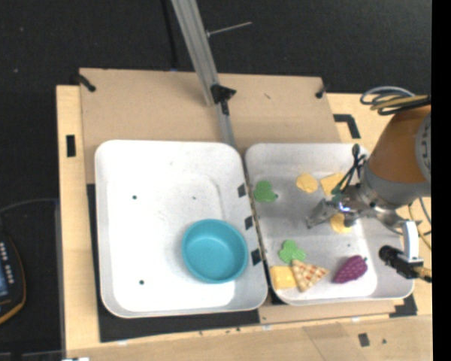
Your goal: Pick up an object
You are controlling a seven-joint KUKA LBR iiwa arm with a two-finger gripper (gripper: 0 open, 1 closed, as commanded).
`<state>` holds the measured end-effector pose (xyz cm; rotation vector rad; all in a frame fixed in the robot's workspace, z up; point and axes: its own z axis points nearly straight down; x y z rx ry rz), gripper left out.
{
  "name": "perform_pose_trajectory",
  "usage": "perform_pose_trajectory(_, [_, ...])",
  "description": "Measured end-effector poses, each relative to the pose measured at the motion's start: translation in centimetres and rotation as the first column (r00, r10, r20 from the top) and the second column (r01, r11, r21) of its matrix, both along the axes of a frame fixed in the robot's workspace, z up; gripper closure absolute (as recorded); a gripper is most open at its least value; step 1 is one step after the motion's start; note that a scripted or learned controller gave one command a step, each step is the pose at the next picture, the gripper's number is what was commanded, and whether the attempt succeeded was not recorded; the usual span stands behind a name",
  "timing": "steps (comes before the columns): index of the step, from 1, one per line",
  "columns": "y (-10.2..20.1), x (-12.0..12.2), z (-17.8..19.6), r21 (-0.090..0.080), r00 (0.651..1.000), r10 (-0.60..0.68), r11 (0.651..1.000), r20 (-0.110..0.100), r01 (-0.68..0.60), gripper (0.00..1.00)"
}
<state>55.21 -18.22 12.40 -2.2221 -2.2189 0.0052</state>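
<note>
Object: small yellow piece (343, 225) in the right bin (286, 160), touching my claw tip.
Claw (332, 211): low over it; grip state, cannot tell.
Nearby: purple grapes (350, 269), pizza slice (308, 275).
Left bin (150, 171): blue bowl (213, 250).

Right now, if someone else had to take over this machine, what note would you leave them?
Gripper: low in the right white bin, among the toy food; its grip can't be judged from this view.
Right bin: two green leafy pieces, yellow round piece, yellow piece by the gripper, yellow block, waffle-patterned wedge, purple grape bunch.
Left white bin: blue round bowl.
Done: arm is down among the items.
Left: nothing visibly lifted; a pick-up is unconfirmed.
</note>
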Motion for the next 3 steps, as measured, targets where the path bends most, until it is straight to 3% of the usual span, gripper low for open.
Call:
perform_pose_trajectory(1, [-0.1,0.2,1.4,0.0,1.0,-0.004,1.0,0.008,0.004,1.0])
perform_pose_trajectory(3, [-1.9,0.8,12.9,-0.002,1.0,0.004,1.0,0.012,-0.004,1.0])
